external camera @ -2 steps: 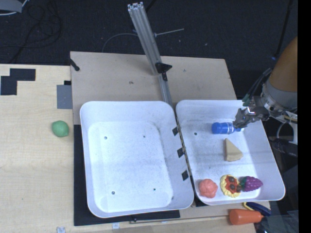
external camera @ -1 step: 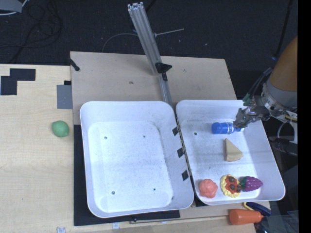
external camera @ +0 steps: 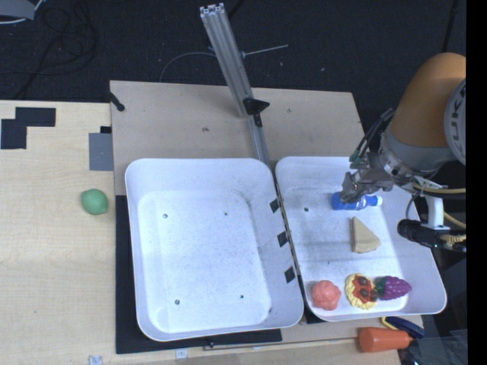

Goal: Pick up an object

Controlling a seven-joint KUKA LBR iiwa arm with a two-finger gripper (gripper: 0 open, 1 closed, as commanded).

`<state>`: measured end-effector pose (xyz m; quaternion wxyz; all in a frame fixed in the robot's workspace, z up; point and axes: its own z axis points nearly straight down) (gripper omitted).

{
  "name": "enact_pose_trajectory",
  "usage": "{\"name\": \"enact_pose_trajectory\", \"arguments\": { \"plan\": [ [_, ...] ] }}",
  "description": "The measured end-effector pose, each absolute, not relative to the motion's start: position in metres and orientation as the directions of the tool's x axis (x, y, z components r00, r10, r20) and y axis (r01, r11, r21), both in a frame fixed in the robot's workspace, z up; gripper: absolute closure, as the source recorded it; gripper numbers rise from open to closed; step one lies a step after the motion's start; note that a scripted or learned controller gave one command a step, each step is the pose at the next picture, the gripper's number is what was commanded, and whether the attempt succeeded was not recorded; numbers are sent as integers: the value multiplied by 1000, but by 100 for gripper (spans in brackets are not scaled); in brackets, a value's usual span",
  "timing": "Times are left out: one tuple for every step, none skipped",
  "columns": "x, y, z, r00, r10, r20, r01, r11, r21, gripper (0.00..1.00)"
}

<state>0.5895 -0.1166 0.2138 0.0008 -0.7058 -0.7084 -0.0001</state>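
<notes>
My gripper hangs low in the right bin, directly over a small blue object that pokes out on both sides beneath it. A tan wedge lies just below that. Along the bin's near edge sit a pink-orange lump, a yellow and red toy and a purple grape bunch. The grey arm with its orange band reaches in from the right.
The left bin stands beside the right one. A green ball rests on the bench at the far left. An orange carrot-like toy lies outside the right bin's near edge. A metal rail slants behind the bins.
</notes>
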Motion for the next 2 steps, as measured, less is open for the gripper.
{"name": "enact_pose_trajectory", "arguments": {
  "plan": [
    [599, -65, 213, -4, 1000, 1, 1000, 4, 0, 100],
    [598, -15, 228, -3, 1000, 0, 1000, 3, 1, 100]
  ]
}}
